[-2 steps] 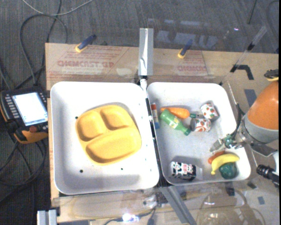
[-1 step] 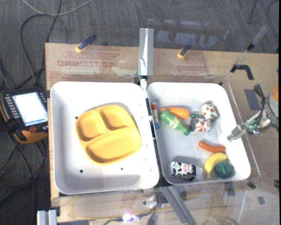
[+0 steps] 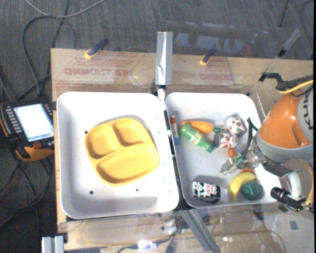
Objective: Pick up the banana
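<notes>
Two shallow white bins are being viewed; the left bin (image 3: 68,157) is holding one yellow compartment tray (image 3: 122,151); in the right bin (image 3: 210,100), at five o'clock, one short yellow banana (image 3: 239,181) is lying beside one green ball (image 3: 250,190); the gripper (image 3: 236,162) is hovering at the banana's eleven o'clock, its jaw state impossible to tell.

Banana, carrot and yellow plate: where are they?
banana (image 3: 240,181): camera view, on its yellow curve beside the green ball.
carrot (image 3: 199,125): camera view, middle of its orange body.
yellow plate (image 3: 122,151): camera view, on its middle ridge.
</notes>
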Tool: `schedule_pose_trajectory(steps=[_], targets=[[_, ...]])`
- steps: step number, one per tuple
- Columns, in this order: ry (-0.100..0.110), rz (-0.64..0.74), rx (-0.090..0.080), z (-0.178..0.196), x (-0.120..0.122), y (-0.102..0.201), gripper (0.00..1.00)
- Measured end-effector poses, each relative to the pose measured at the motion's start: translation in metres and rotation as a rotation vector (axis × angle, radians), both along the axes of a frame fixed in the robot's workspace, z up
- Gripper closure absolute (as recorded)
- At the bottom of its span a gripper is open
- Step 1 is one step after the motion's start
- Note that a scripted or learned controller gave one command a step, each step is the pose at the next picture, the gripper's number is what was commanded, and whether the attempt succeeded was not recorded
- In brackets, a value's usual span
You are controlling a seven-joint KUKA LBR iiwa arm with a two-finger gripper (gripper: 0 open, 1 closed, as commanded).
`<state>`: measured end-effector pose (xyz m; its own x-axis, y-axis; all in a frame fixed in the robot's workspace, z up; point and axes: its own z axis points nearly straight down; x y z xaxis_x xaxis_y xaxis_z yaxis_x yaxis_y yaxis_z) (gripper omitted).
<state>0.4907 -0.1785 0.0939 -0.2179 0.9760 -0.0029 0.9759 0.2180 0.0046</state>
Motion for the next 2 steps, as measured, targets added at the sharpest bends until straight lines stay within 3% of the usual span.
schedule_pose_trajectory(steps=[1, 2], targets=[[0.008, -0.166, 0.000, 0.099, -0.007, 0.011, 0.00], [-0.001, 0.382, -0.001, -0.002, -0.004, -0.017, 0.00]])
